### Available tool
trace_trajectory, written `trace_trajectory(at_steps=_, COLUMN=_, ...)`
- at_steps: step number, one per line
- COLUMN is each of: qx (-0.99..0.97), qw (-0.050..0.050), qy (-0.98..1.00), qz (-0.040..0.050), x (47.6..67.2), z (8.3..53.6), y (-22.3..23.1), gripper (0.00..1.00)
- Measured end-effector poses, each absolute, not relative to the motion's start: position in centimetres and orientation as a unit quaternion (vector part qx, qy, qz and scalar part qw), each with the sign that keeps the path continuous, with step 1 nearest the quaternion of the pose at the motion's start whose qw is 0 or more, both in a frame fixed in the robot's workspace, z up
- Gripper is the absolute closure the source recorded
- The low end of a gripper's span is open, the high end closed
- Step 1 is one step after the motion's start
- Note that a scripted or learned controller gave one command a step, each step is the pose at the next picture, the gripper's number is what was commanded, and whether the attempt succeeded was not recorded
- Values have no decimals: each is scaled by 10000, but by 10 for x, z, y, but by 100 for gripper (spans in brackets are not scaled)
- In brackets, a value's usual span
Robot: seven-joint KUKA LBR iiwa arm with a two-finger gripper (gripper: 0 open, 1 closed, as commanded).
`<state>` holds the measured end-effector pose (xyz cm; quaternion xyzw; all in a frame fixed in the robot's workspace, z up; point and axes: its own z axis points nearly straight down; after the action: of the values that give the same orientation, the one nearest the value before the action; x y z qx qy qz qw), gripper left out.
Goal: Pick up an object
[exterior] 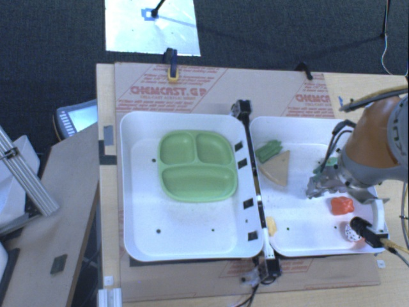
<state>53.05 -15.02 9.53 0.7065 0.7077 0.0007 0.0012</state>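
Grey metal two-finger gripper (317, 188) is seen low over the right shallow white bin (300, 238), roughly at that bin's centre, so the approach step looks to be in hand. How far it's opened can't be told from this slant, and nothing is seen held. A small orange-red block (342, 204) is parked just beside it at 4 o'clock; a tan wedge-shaped piece (276, 168) lies at 10 o'clock, with a green ridged piece (269, 149) touching its far corner. A light green three-compartment plastic tray (197, 166) is left in the left shallow white bin (140, 235). Next, a shift over the block is probably needed before closing.
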Motion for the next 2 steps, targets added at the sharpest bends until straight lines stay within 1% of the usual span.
trace_trajectory(at_steps=1, qx=7052, qw=31, qy=7090, qz=21, x=542, z=152, y=-146, gripper=100)
trace_trajectory(at_steps=2, qx=7055, qw=32, qy=7087, qz=16, x=543, z=199, y=-154, gripper=100)
